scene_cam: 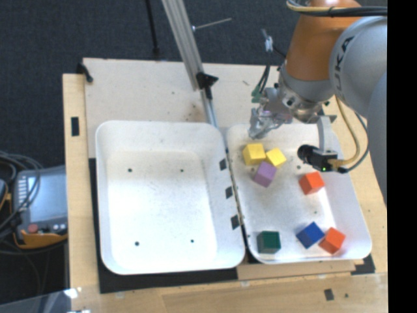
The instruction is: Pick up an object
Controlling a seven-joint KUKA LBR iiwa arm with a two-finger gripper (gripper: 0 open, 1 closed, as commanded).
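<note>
Starting nearest, the right white plastic bin (345,194) holds a dark green cube (268,241), a blue cube (310,234) and two orange cubes; farther in, a purple cube (264,173) touches two yellow cubes (254,153). Just beyond, the two-finger gripper (259,128) hovers, grasping nothing; its fingers' spread is unreadable. Approach stage; next, probably a descent onto the larger yellow cube.

Hand (259,128) above right bin (348,194), near yellow cubes (255,153), purple cube (264,173) beside them
</note>
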